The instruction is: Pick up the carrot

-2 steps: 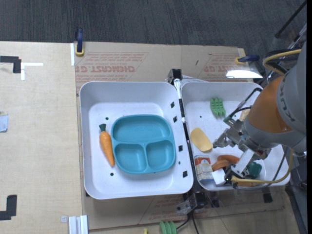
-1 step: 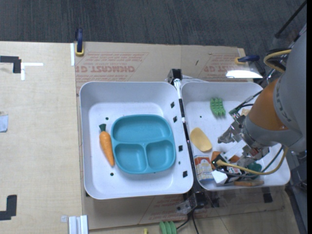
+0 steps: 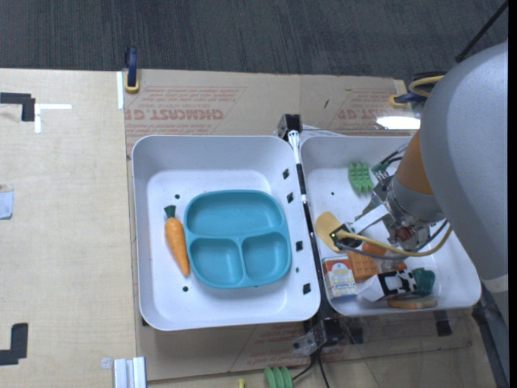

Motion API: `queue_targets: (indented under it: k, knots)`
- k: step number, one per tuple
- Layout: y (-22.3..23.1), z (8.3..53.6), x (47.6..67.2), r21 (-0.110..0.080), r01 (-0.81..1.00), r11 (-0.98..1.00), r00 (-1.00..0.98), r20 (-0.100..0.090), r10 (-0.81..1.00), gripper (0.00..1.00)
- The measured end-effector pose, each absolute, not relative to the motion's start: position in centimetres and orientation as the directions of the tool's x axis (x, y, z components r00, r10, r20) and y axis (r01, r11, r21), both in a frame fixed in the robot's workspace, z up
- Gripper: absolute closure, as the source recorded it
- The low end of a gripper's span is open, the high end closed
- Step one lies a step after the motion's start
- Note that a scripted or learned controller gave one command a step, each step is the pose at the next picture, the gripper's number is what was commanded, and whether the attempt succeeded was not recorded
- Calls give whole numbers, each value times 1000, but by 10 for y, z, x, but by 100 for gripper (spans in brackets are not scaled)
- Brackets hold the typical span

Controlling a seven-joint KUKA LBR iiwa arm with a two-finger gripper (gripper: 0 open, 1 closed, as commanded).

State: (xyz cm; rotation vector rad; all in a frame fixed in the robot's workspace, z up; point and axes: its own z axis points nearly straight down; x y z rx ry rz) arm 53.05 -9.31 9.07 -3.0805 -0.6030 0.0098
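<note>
Camera view: carrot (image 3: 176,243) touching teal tray (image 3: 239,238), gripper (image 3: 347,239) state unclear over right-bin clutter.

A bulky, rounded grey arm (image 3: 468,136) with an orange band (image 3: 418,168) above the wrist; thin cables loop around the metallic pincer (image 3: 349,239).

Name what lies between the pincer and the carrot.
In the camera view, the blue divided plate and the bins' adjoining walls lie between the pincer and the carrot.
</note>
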Motion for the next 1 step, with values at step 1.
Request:
queue_targets:
  k: [1]
  knots:
    - [-187, 136, 558, -2, 564, -826, 826, -3, 564, 0]
